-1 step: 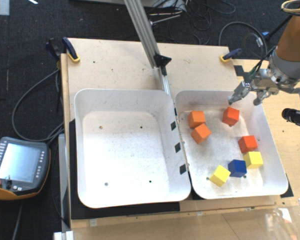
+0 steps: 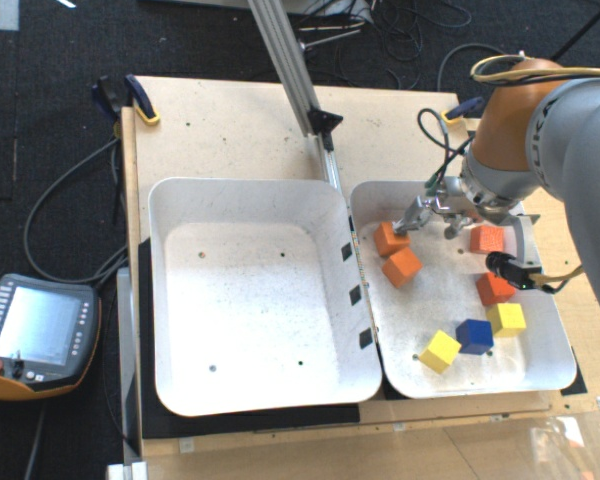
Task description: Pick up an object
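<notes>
The right bin point(image 2: 540, 363) holds several small blocks. Two orange blocks point(image 2: 388, 238) point(image 2: 403, 266) lie close together near its left wall. Another orange block point(image 2: 487, 238) and a darker orange one point(image 2: 494, 288) are toward the right side. Further forward lie a yellow block point(image 2: 510, 318), a blue block point(image 2: 474, 335) and a second yellow block point(image 2: 441, 351). My gripper point(image 2: 430, 226) hangs low over the back of this bin, just right of the upper orange block. Its fingers are spread open, and nothing is between them.
The left bin point(image 2: 170, 268) stands beside the right one, their walls meeting at the middle. A slanted metal bar point(image 2: 285, 53) crosses the back of the bench. A black cable point(image 2: 515, 268) from the wrist drapes over the right bin's right side. A teach pendant point(image 2: 35, 333) lies off the bench at the left.
</notes>
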You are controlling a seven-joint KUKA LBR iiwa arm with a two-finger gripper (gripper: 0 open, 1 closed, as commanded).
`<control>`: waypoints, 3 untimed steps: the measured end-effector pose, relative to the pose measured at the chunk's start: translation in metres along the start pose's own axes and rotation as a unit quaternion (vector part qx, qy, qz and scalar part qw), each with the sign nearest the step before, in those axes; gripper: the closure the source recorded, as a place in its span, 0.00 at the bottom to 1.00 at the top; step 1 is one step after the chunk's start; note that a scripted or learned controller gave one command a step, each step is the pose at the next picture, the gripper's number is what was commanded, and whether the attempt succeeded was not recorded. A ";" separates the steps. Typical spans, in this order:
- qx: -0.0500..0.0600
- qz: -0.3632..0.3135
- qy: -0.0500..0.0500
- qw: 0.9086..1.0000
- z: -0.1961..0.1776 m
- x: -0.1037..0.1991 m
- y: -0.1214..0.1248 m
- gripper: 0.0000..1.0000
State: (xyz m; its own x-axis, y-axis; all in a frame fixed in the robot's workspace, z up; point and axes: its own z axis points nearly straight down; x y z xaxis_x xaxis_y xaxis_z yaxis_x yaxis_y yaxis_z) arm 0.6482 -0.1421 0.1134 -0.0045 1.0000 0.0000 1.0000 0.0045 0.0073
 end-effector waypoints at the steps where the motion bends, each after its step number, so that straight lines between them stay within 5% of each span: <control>1: -0.003 0.002 -0.002 1.000 -0.014 -0.003 0.001 1.00; 2: 0.002 0.001 -0.001 1.000 0.019 0.005 0.021 1.00; 3: 0.003 0.001 -0.001 1.000 0.018 0.004 0.021 0.00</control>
State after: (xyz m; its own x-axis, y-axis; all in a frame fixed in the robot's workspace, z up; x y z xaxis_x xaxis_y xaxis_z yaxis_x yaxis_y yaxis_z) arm 0.6689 -0.1375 0.0956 -0.0024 1.0000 -0.0018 1.0000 0.0025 0.0013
